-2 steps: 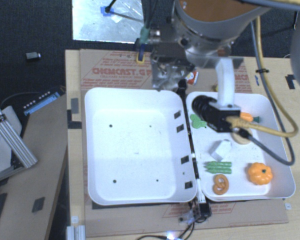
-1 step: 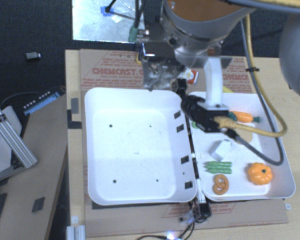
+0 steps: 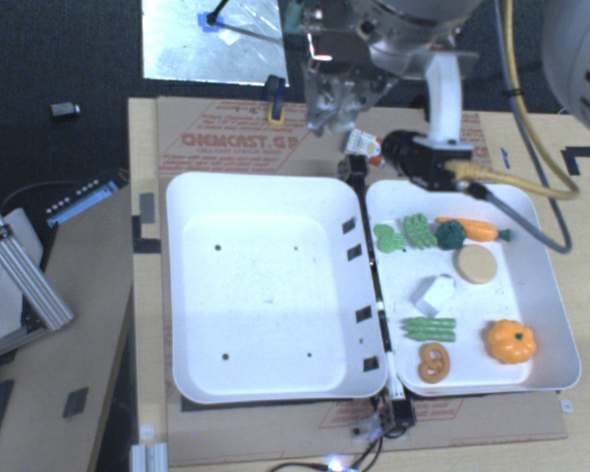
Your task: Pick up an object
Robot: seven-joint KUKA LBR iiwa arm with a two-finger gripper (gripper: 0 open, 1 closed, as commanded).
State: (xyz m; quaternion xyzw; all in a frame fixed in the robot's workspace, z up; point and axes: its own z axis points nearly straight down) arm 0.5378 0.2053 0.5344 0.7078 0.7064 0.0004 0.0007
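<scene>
pumpkin [image 3: 511, 341] in right bin [image 3: 560, 293], pretzel [image 3: 434, 362] to its left

Bins [image 3: 265, 190] smooth white plastic, bench [image 3: 226, 136] matt cardboard w/ print

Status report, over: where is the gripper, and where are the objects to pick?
Gripper raised behind the bins, nothing seen in it. Toy pumpkin, carrot, pretzel lying in right bin. Nothing in the way.

dark floor [image 3: 39, 37], shiny metal sheet [image 3: 192, 28]
</scene>
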